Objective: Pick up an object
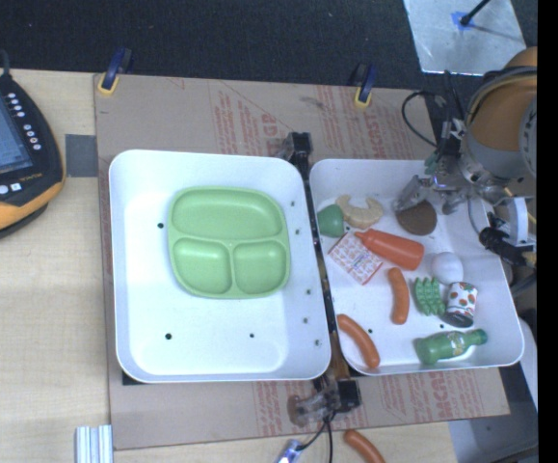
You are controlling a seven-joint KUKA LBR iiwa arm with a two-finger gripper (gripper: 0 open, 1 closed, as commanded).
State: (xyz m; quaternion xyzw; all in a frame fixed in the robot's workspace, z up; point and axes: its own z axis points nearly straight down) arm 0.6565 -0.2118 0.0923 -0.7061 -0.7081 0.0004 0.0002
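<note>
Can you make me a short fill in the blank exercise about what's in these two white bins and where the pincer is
1. The green divided plate lies in the ____ bin.
2. That plate has ____ compartments.
3. The pincer hovers at the far edge of the right bin, beside a ____ round object.
4. The bottle lying at the right bin's near edge is ____.

Missing words: left; three; brown; green
</note>
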